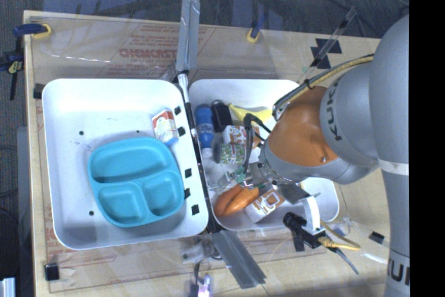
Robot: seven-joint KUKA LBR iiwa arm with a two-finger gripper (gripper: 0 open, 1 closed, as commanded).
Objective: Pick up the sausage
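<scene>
An orange-brown, sausage-shaped piece [235, 200] lies in the right bin [208, 90] near its front left corner. The gripper [252, 176] reaches down into that bin under the orange wrist band [299, 139], just above and to the right of the sausage. The wrist and clutter hide how the gripper's tip stands, and I cannot tell whether it touches the sausage.
The right bin also holds a blue bottle [204, 130], a black item [220, 115], a yellow item [247, 112], a printed packet [233, 146] and a small white carton [266, 204]. The left bin [69, 108] holds a blue divided tray [135, 181] and a small red-and-white carton [165, 126].
</scene>
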